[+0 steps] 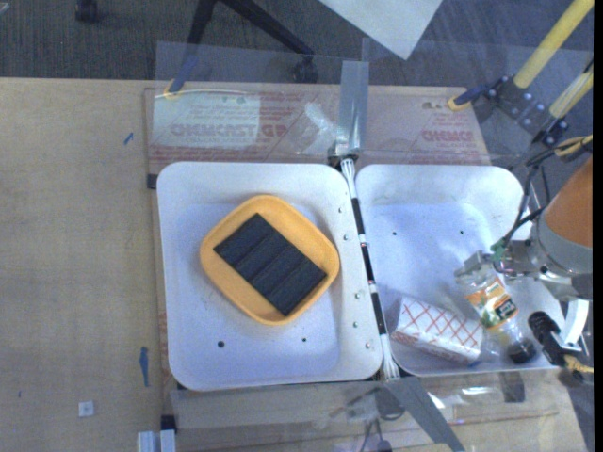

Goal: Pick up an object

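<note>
Far off to the left of my end effector (499,260), in the other bin (179,281), a yellow dish (215,269) carries a black ridged pad (270,264); both are too wide and flat to try for. Nearer, down and to the left of my end effector, a box with a red lattice print (433,330) lies flat in the bin that I am in (415,215). Closest is a crinkly clear packet with an orange label (492,301), just below my end effector and perhaps touching it. I cannot tell whether my end effector is apart or together, and I see nothing held. I judge the packet my best target. I should centre over its bulk, descend square, and close on the body, not on loose film.
</note>
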Tool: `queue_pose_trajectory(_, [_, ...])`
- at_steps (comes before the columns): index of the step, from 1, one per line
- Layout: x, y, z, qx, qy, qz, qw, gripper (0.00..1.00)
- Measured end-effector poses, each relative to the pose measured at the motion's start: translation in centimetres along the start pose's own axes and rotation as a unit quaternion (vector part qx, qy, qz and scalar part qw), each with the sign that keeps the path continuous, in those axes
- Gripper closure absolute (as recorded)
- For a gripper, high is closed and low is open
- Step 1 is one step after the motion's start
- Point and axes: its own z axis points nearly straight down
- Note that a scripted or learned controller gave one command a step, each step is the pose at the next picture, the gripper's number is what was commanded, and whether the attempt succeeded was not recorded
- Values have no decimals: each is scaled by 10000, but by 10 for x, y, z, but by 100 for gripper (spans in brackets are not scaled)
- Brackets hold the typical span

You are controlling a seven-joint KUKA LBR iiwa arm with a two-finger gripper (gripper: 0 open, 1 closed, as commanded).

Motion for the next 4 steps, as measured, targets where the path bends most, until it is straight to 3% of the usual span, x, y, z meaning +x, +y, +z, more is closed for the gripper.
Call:
queue_pose_trajectory(2, [2,0,2,22,42,-452,9990,0])
queue_pose_trajectory(3, [6,-1,1,6,12,-667,9978,0])
queue_pose_trajectory(4, [21,-5,7,120,35,-977,9951,0])
